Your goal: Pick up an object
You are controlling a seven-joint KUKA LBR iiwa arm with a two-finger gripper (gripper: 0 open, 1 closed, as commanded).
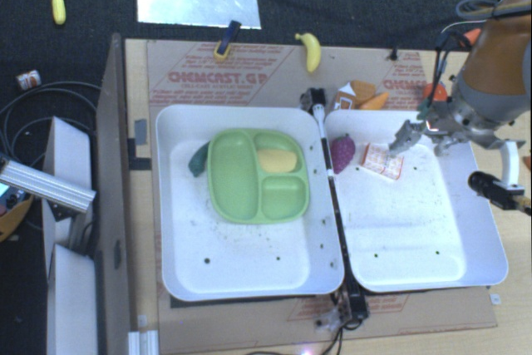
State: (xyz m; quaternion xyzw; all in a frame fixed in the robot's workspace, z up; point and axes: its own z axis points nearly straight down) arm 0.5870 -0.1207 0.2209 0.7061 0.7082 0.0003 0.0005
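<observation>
1. At the far left I see a small yellow object (58,9) on the dark floor, well apart from the bench.
2. In the left bin (241,274) I see a green divided plate (256,176). A pale yellow item (278,160) lies in its upper right compartment. A dark green object (199,159) sits just beside the plate's left edge, partly hidden by it.
3. Behind the bins, on the cardboard sheet (208,75), I see a banana (311,51) and, further right, an orange-and-white item (359,96) near the bins' back rims.
4. In the right bin (416,253) I see a purple object (342,150) at the upper left corner, close to the divider. Just beside it to the right lies a red-and-white packet (382,162), flat on the bin floor.
5. I see the gripper (405,138) over the right bin's upper area, directly above the packet's upper right edge. I cannot tell how far the fingers are spread, nor whether they touch the packet.
6. The arm (497,54) enters from the right, with the orange band visible.
</observation>
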